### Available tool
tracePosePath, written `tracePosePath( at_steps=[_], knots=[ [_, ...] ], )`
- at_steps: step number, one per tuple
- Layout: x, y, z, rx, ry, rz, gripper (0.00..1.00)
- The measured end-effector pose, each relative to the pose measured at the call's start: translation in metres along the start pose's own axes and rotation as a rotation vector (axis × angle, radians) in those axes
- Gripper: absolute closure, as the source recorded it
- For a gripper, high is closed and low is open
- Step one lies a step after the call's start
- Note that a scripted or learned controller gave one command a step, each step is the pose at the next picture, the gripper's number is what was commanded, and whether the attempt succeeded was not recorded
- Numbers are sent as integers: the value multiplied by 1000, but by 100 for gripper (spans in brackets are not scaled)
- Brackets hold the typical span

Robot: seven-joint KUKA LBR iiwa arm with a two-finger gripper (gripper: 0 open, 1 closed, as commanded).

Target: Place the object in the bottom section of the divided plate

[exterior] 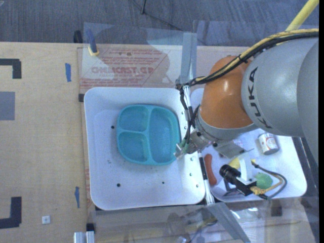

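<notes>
A teal divided plate [148,134] lies in the left white bin [101,186]; it has two small sections on its left side and one long section on its right. My gripper [183,148] hangs at the plate's right rim, close to the wall between the two bins. Something small and greenish shows at its tip, too small to identify. The orange wrist band and grey arm hide much of the right bin [298,184].
In the right bin lie a reddish-brown sausage-like stick [209,169], a small silver can [268,143], a yellow piece [234,163] and a green piece [263,179]. A clear sheet with red print [124,70] lies behind the left bin.
</notes>
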State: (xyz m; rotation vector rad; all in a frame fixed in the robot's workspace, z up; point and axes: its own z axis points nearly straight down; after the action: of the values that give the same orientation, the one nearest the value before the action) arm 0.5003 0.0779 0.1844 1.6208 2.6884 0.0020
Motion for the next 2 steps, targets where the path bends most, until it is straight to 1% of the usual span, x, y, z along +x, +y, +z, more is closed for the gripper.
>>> tracePosePath(
  at_steps=[1, 2],
  knots=[
    [-37, 44, -32, 0, 0, 29, 100],
    [-16, 47, 0, 2, 2, -83, 100]
  ],
)
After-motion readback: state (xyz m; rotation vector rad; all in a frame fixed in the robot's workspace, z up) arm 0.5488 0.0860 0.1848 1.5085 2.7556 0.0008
